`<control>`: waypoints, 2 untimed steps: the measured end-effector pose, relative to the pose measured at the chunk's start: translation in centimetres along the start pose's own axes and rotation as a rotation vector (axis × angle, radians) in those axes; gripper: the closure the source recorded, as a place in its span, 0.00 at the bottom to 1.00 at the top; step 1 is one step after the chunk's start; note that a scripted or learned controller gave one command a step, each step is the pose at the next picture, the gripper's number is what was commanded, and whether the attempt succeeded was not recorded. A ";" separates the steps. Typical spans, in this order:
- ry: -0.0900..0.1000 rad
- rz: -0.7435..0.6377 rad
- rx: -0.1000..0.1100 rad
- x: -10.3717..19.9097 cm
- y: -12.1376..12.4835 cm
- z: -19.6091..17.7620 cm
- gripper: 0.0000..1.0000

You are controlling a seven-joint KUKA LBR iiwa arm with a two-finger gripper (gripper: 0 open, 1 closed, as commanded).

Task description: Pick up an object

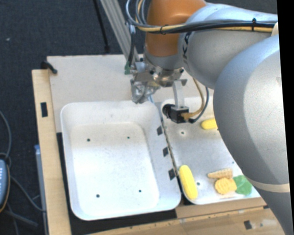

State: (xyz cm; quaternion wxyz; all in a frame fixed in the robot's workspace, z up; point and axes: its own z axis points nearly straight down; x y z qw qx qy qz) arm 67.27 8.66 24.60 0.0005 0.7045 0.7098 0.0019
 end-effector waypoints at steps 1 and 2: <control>-0.002 0.004 0.001 0.3 1.1 -0.5 1.00; -0.004 0.006 0.004 0.3 -0.2 0.3 1.00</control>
